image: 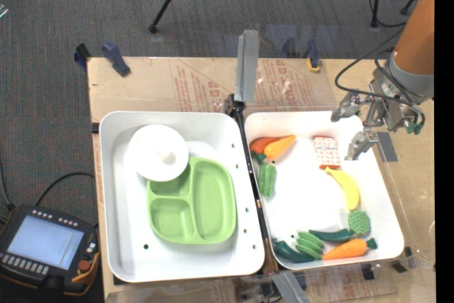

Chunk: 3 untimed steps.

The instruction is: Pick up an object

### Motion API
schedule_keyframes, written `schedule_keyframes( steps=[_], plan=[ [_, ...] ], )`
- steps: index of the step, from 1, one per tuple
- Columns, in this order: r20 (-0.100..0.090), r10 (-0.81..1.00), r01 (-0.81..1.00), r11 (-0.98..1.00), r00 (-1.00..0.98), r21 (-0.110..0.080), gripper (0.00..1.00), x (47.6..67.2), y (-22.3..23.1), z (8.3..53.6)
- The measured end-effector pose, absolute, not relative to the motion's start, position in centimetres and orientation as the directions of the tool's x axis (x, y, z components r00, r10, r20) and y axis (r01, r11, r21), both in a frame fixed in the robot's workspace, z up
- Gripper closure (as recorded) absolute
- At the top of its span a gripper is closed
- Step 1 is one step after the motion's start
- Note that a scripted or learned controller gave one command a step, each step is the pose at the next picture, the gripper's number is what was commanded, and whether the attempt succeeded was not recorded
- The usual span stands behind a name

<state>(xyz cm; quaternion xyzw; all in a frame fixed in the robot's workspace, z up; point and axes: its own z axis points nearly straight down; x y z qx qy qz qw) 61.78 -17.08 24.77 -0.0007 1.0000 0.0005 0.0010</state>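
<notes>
Grey carpet is surrounding a wooden bench (177, 85) that is carrying two white bins, and the arm is hovering over the right one.

Left bin (117, 223) is holding a green divided tray (193, 211) with a white bowl (158, 151) leaning on its corner; right bin (386, 213) is holding the toy food, probably spread loose so that each piece can be grasped alone; a carrot (278, 145) is lying near the divider, a red box (325, 151) just above a banana (345, 186), and more vegetables (312, 243) are gathering along the lower wall; the gripper (358, 125) is hanging above the upper right corner with its fingers spread apart and nothing between them, near the red box, which I am judging to be the likely target.
</notes>
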Motion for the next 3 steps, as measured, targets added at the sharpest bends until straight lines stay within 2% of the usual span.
schedule_keyframes(
  steps=[1, 2, 3],
  plan=[
    [0.012, 0.012, 0.013, 1.0, -1.0, 0.004, 0.0, 58.3, -15.9, 9.3],
    [-0.004, 0.002, 0.002, 1.0, -1.0, 0.001, 1.0, 58.9, -15.6, 10.9],
    [-0.002, 0.167, 0.167, 0.986, -0.986, 0.001, 1.0, 63.7, -17.9, 9.3]
  ],
)
